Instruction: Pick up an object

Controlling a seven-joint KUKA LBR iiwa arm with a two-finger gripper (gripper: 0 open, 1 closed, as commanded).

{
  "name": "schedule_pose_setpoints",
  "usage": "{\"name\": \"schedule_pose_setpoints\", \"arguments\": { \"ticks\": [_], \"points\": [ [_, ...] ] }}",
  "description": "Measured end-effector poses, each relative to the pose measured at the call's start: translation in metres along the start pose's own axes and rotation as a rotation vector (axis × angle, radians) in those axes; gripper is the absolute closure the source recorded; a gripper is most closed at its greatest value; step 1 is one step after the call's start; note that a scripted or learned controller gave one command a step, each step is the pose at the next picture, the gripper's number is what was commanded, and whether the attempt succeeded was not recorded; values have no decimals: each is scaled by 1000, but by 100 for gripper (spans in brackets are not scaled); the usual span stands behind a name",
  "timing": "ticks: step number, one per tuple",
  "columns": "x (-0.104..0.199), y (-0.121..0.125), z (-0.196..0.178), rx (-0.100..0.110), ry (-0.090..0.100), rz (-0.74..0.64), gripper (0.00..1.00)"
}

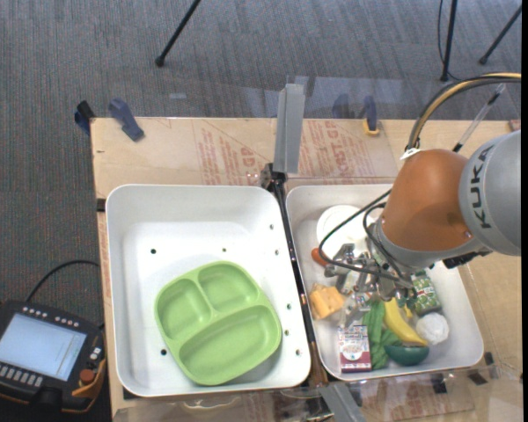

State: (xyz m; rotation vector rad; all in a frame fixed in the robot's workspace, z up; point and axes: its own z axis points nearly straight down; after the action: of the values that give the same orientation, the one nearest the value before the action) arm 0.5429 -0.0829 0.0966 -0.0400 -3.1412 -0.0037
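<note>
Gripper (363,275) hangs low over the middle of the right bin (472,323), at the frame's lower right, under the arm (440,205); whether it is wide or narrow I cannot tell, since the metal parts blur into the clutter. Both bins sit side by side on a plywood bench (202,152) with grey carpet behind and tripod legs at the top. The left bin (128,236) holds a green divided plate (216,322) toward its lower right, with bare white floor above and left of it. The right bin is crowded: a white disc (339,222) at its upper left, an orange block (326,301) just left of the gripper, a small carton (354,345) near the lower rim, and a banana (403,323) whose long axis runs diagonally from upper left to lower right, beside green pieces and a white ball (432,327).
</note>
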Motion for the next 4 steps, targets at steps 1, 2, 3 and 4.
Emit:
{"name": "schedule_pose_setpoints", "arguments": {
  "ticks": [1, 2, 3, 4],
  "points": [
    [63, -8, 7, 2, -13, 22, 0],
    [3, -5, 10, 1, 1, 222, 0],
    [0, -13, 11, 1, 6, 241, 0],
    [19, -4, 10, 1, 2, 326, 0]
  ]
}}
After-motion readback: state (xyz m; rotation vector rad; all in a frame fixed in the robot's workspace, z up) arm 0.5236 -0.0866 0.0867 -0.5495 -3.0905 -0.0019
